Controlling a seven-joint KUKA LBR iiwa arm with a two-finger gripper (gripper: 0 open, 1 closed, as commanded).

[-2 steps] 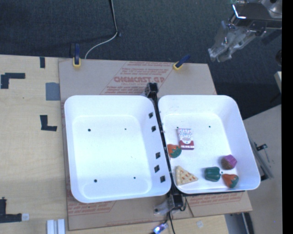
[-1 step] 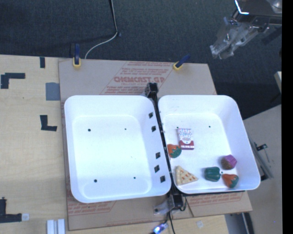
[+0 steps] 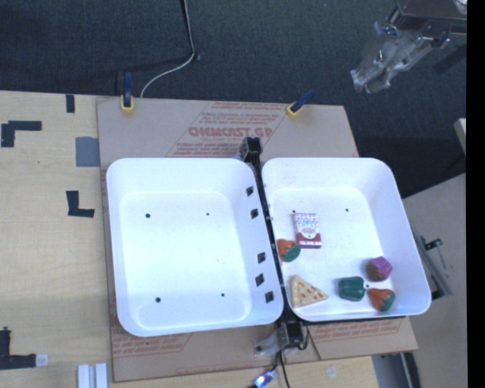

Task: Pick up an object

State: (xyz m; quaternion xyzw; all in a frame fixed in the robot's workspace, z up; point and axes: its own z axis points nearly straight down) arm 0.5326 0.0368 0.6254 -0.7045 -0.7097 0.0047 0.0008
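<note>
- My claw (image 3: 373,74) hangs up in the top right corner, pale and blurred; I can't tell how its fingers stand.
- My arm (image 3: 432,19) is cut off by the top edge, just a sliver showing.
- The carton (image 3: 307,229) in the right bin (image 3: 394,189) has print too small to read.
- The red-and-green piece (image 3: 287,249) by the divider is too small to identify.
- Same with the one (image 3: 381,298) in the near corner.
- The cable (image 3: 187,30) runs off the top edge.
</note>
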